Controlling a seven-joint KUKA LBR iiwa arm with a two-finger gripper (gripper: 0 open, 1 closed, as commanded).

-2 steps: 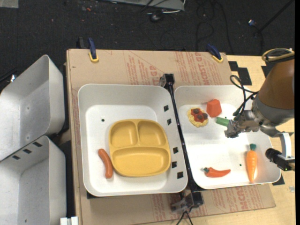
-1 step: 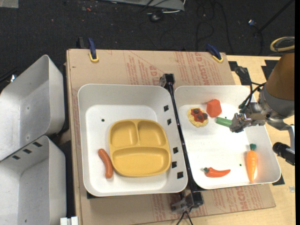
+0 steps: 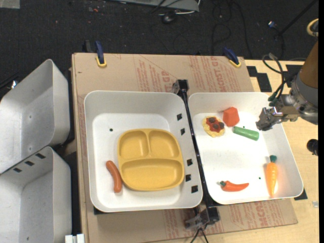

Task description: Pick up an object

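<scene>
fingers [image 3: 265, 119] above right bin's [image 3: 283, 135] right rim.

Glossy plastic yellow tray [image 3: 150, 159] in smooth white bin [image 3: 96, 151].

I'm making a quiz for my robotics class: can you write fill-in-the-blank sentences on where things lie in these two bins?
1. The yellow divided plate lies in the ____ bin.
2. The sausage lies beside the plate's ____ edge.
3. The carrot lies in the ____ bin.
4. The claw hovers nearest the ____ cucumber.

Missing words: left; left; right; green
</scene>
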